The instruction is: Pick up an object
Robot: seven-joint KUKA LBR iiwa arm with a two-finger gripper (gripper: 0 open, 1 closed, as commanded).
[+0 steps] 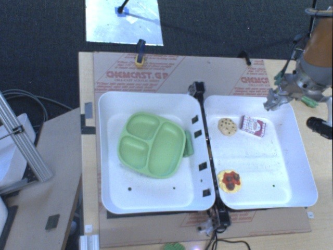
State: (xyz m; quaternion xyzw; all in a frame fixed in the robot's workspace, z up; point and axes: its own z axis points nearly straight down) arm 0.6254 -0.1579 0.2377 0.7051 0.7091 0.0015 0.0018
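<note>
The right bin (291, 155) holds a round cookie (227, 126), a small red and white packet (253, 126) and a little pizza-like disc with red topping (230, 181). My gripper (272, 102) hangs over the bin's far right corner, above and to the right of the packet. Nothing shows between it and the bin floor. The grey arm with its orange band (317, 46) comes in from the upper right.
The left bin (112, 186) holds a green sectioned tray (152, 145) lying on a green cloth. A black divider with clips (203, 139) runs between the bins. A metal plate (124, 13) lies beyond the bench.
</note>
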